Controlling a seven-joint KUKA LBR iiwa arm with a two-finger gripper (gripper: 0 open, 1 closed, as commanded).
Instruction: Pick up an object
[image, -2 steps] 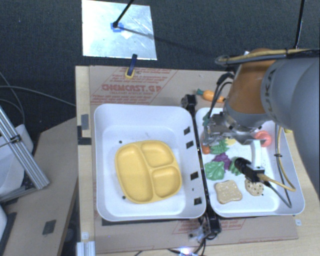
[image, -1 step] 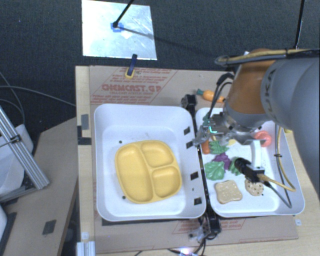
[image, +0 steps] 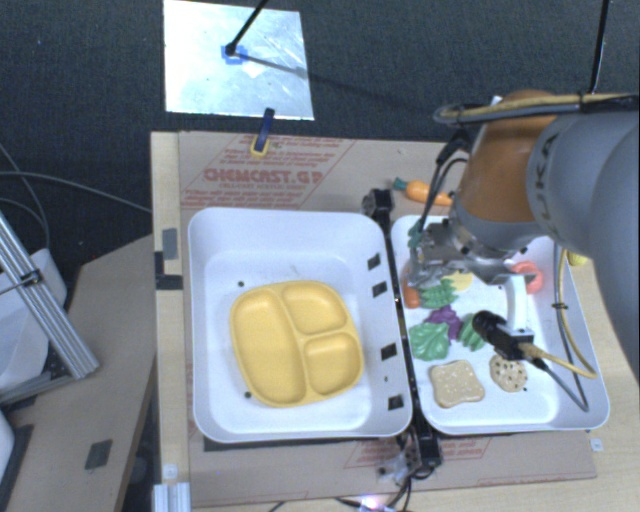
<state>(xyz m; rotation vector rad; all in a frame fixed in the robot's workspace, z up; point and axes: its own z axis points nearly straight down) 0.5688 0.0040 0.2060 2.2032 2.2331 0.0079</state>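
A brown cardboard sheet (image: 300, 170) with red print covers the bench, on a dark carpet floor; a shiny square plate (image: 238, 60) lies beyond it. Two white bins sit side by side. The left bin (image: 215, 240) holds a yellow divided tray (image: 297, 340), its long axis running far-left to near-right. The right bin (image: 575, 400) holds small toy foods: a green leafy piece (image: 431, 341), a purple bunch (image: 445, 321), a tan toast slice (image: 457, 382), a chocolate-chip cookie (image: 508, 373) and a pink ring (image: 528, 271) at the right. The grey and orange arm (image: 540, 150) hangs over the bin's far part, covering some pieces. The gripper (image: 432, 262) reaches down at the left side, just above another green piece (image: 437, 294); whether it is spread or closed cannot be told.
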